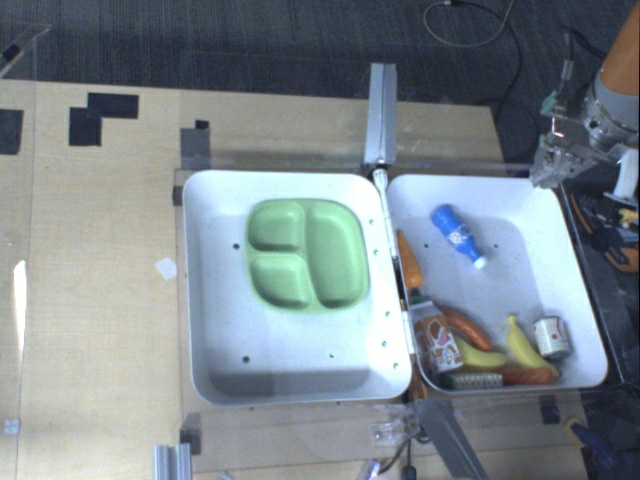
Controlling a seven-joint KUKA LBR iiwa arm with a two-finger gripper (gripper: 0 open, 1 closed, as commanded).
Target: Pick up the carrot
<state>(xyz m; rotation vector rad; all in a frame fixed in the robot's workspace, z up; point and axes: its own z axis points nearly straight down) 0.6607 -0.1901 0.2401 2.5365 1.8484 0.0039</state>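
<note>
Camera view: carrot (pixel 409 261) against right bin (pixel 560 238) left wall; claw (pixel 556 165) above far-right corner, grip state unclear.

- This looks like a robot lab, not a home.
- A pale wooden bench (pixel 90 268) holds two white bins (pixel 215 368) set in metal rails (pixel 381 118).
- Black tape marks (pixel 100 116) sit on the bench top.
- A loose cable (pixel 480 23) lies on the dark carpet floor (pixel 250 18).
</note>
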